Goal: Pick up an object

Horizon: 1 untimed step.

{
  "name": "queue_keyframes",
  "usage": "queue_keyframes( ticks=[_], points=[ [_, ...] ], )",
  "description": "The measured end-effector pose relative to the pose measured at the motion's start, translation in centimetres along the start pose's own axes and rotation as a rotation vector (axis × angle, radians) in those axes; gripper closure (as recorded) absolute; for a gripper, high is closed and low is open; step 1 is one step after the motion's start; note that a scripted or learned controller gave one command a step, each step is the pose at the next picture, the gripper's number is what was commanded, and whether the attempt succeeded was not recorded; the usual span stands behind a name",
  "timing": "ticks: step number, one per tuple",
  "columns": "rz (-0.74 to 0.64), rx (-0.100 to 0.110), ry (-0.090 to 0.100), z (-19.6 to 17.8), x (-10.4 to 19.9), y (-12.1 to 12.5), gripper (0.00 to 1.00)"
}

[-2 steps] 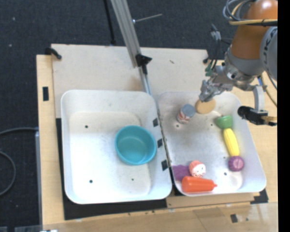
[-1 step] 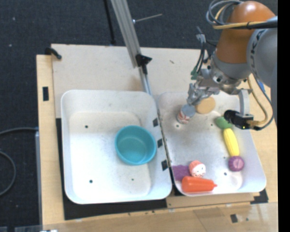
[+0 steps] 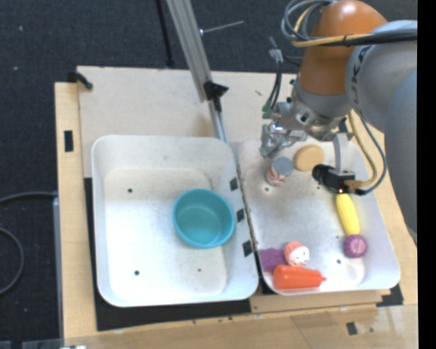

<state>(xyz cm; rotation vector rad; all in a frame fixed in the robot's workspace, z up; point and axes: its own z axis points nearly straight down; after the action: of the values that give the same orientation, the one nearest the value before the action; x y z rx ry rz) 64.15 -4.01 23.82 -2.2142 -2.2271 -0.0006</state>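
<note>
My gripper [image 3: 273, 150] hangs over the far left corner of the right bin [image 3: 381, 267]. Just below it, on the bin floor, stands a small grey and red cylinder [image 3: 280, 171], and nothing in the view shows it held. A tan round piece [image 3: 309, 157] lies right beside the cylinder. Farther forward in the same bin are a yellow corn-like piece [image 3: 346, 213], a purple round piece [image 3: 354, 246], a small pink and white figure [image 3: 296, 253], an orange carrot [image 3: 298, 276] and a purple scrap [image 3: 270, 257].
A blue bowl [image 3: 203, 218] sits in the left bin [image 3: 109, 195], near its right wall. A slanted metal rail [image 3: 192, 49] rises behind the bins. The arm's orange band [image 3: 338, 46] and grey body cover the right bin's far right corner.
</note>
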Motion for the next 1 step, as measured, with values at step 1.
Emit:
queue_keyframes(
  ticks=[1],
  points=[
    [-0.002, 0.000, 0.000, 0.69, 5.86, -0.62, 1.00]
  ],
)
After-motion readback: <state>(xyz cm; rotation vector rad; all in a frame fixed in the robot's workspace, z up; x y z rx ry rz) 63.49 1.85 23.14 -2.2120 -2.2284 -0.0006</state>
